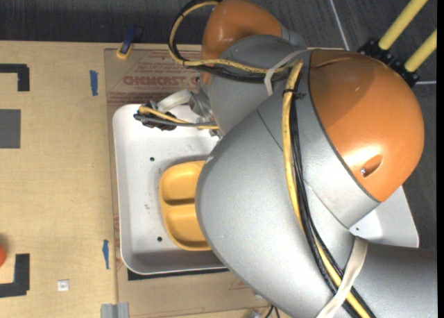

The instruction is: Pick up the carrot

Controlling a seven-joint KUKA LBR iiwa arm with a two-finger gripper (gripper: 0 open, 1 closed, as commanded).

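tan bench (55, 191) w/ white bin (135, 191) on cardboard sheet (149, 73); black corner marks (17, 77), blue tape bits (94, 82), grey patch (10, 129).

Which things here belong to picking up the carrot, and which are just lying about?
Job in hand: grey and orange robot arm; shallow white plastic bin under it.
Lying about: rounded yellow two-lobed object in that bin; blue tape strips on brown cardboard; small orange-red shape at left edge, too cropped to identify.

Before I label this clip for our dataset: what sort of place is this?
Probably a robotics lab or test bench. A big grey and orange arm reaches over a white bin holding a yellow object, on a board marked with blue tape.
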